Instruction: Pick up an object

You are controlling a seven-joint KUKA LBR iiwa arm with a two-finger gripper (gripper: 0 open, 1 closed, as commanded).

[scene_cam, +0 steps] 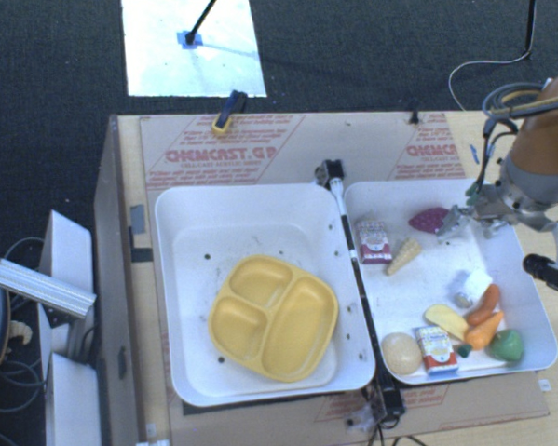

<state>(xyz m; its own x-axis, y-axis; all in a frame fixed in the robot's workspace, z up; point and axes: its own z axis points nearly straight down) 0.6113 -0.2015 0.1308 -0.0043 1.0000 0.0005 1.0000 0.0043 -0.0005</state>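
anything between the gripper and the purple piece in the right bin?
Nothing visible. The gripper sits at the right bin's upper right, right beside the purple piece, with bare bin floor between them. The corn cone and red packet lie farther left.

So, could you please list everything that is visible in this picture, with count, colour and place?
bins: 2, white, side by side on the bench
divided plate: 1, yellow, left bin
small packet: 1, red and white, right bin, top left
corn cob: 1, pale yellow, beside that packet
grapes: 1 bunch, purple, right bin top
carrots: 2, orange, right bin, lower right
green vegetable: 1, right bin corner
egg: 1, cream, right bin bottom
small carton: 1, red and white, beside egg
claw: 1, grey, beside grapes
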